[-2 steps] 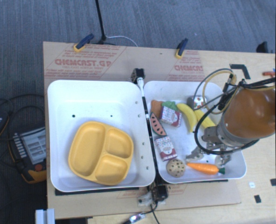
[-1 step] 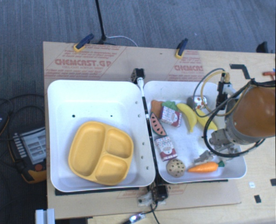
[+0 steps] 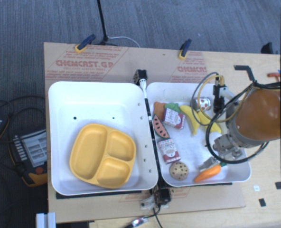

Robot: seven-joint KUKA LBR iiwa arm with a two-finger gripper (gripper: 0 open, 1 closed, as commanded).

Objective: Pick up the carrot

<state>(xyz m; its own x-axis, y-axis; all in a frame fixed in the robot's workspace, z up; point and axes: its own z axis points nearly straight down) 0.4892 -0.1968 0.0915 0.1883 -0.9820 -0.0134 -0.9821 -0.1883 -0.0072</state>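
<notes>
Gripper [image 3: 211,163] down at carrot [image 3: 207,174] in right bin [image 3: 235,177]; grip impossible to judge. "CHEMCAST GP" printed on board [image 3: 83,63].

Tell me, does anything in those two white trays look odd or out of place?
Nothing looks spilled or broken. The left bin holds a yellow divided plate; the right bin holds a jumble of toy food. The carrot lies near its front edge, just below the arm's pincer.

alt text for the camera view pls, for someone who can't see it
The grey arm's gripper is low in the right bin, right at the orange carrot near the front wall. A yellow divided plate lies in the left bin.
</notes>
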